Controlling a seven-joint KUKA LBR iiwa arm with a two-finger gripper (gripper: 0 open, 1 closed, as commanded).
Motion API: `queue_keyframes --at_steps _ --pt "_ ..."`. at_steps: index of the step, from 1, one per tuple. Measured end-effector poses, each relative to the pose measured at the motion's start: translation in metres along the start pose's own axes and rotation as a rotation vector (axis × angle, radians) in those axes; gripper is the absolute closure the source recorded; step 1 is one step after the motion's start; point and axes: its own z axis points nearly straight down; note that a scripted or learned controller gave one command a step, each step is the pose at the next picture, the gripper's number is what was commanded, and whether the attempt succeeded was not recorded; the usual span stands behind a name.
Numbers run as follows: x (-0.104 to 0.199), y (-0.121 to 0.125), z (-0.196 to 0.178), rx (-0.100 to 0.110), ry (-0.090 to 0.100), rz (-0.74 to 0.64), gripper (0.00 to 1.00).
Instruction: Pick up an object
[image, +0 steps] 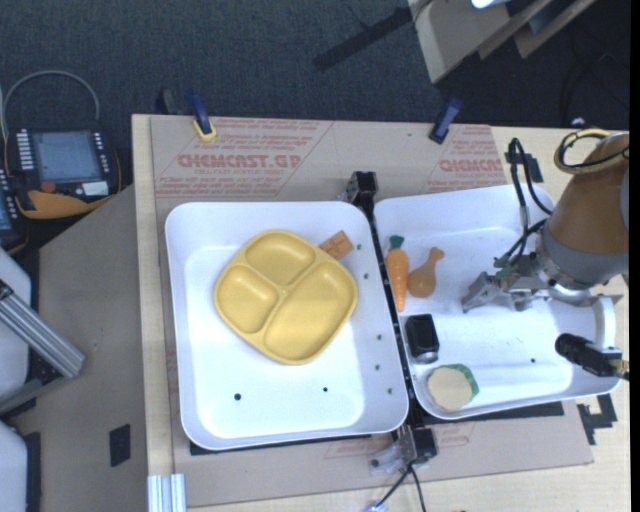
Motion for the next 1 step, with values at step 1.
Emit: queue_keyframes --at_steps 1 --pt "-0.0024 0.0018 0.0294 -0.004 -0.003 0.002 0.0"
